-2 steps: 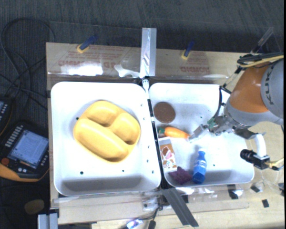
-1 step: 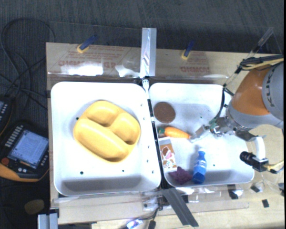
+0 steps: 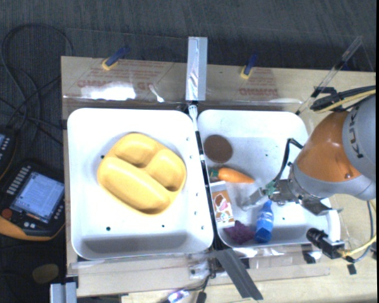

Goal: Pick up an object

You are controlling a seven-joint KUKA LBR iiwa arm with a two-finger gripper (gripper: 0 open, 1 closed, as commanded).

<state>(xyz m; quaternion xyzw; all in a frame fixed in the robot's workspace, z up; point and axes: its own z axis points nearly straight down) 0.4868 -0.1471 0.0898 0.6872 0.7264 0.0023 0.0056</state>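
Approach step: gripper (image 3: 263,197), whose spread cannot be told, low in the right bin (image 3: 252,128) over the blue bottle (image 3: 264,225), carrot (image 3: 235,176) at ten o'clock; next, a centred descent.

White letters "KU" on the arm's grey casing (image 3: 366,134), rest cut off.

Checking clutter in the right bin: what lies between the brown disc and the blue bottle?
In the camera view, the carrot lies between the brown disc and the blue bottle, pointing across the bin.
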